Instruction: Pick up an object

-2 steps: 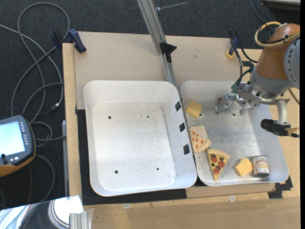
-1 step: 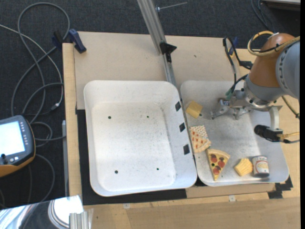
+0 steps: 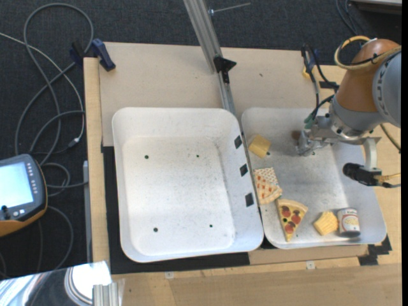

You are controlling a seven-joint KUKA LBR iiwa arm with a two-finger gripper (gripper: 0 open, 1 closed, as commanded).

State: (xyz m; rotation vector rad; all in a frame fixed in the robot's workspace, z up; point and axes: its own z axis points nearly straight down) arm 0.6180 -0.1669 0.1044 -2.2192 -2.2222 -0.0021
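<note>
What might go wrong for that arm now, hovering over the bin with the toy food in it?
The gripper sits over bare floor in the right bin, with the cheese cube off to one side, so it may close on nothing. The waffle piece and pizza slice lie flat near the bin's edge and are likely hard to grip. The small can might roll if nudged.

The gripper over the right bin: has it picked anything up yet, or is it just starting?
Nothing looks picked up yet. The gripper hangs low over the right bin near its far end, with nothing visible in it. The cheese cube, waffle, pizza slice and can all lie in the bin.
</note>
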